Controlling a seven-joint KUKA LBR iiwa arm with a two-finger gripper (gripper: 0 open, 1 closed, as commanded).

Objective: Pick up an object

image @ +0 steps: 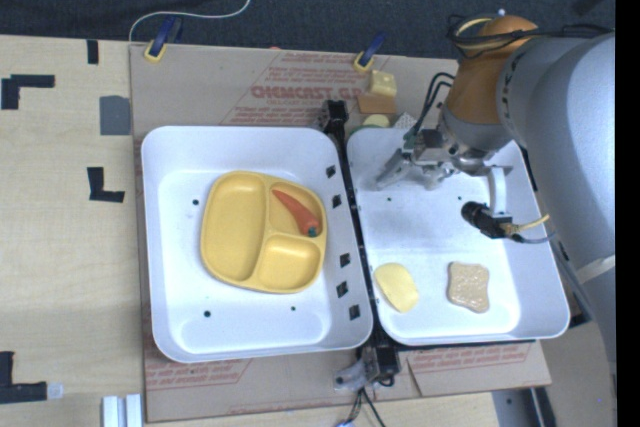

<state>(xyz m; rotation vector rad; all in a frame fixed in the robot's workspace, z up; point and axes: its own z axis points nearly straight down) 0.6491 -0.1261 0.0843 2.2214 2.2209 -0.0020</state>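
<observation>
My gripper [432, 165] hangs over the far part of the right bin [540, 315], below the orange band of the arm. In the near part of that bin lie a pale yellow rounded piece [397, 287] and a tan bread-like slice [468, 286], both well in front of the gripper and apart from it. A yellow divided plate [240, 235] sits in the left bin [175, 315]. A red chili pepper [296, 209] lies in the plate's far right compartment.
A black divider with clips [345, 215] runs between the two bins. A small tan block [378, 95] and a pale round item [375, 121] sit on the cardboard beyond the right bin. The grey arm [570, 135] covers the bin's right side.
</observation>
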